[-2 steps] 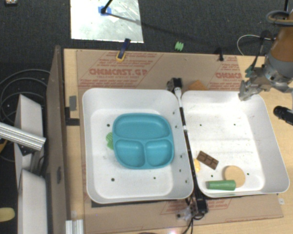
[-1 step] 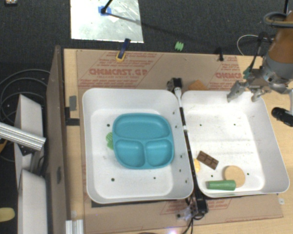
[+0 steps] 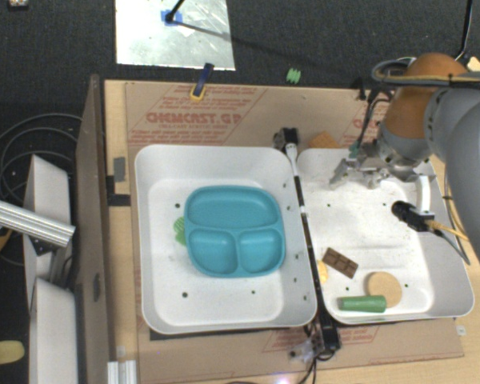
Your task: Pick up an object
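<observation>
A: Where do the pickable items lie?
B: Brown rectangular bar, tan round biscuit, green cylinder: right white bin, near edge.
A: The two-finger gripper?
B: Far corner; grip state indiscernible.

Claw low — arm from right

Two white bins sit on a cardboard sheet — a foil square at twelve o'clock, cables at nine.
</observation>
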Controlling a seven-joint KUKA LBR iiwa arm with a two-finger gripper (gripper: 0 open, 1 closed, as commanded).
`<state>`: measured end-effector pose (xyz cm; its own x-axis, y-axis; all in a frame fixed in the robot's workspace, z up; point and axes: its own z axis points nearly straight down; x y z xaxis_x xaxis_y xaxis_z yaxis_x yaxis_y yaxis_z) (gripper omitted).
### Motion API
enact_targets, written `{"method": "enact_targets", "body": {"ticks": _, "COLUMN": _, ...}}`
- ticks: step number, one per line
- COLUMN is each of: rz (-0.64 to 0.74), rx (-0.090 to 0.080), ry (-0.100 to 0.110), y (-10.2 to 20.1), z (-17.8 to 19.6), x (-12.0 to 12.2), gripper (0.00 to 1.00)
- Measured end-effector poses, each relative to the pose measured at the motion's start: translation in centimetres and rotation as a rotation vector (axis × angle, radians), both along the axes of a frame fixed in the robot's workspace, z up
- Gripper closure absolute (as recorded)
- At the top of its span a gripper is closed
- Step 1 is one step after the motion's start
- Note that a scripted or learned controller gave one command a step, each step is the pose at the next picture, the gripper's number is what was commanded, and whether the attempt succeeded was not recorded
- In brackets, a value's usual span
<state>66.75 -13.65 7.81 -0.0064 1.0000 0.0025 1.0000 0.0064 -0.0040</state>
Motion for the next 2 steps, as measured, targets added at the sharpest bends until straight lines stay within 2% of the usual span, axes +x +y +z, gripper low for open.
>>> {"method": "enact_targets", "body": {"ticks": 1, "rz": -0.001, "rx": -0.002, "ry": -0.010, "y": -0.3, "z": 1.8, "x": 0.3, "gripper": 1.00}}
{"method": "enact_targets", "body": {"ticks": 2, "rz": -0.006, "rx": -0.007, "ry": -0.019, "y": -2.9, "z": 13.8, "x": 0.4, "gripper": 1.00}}
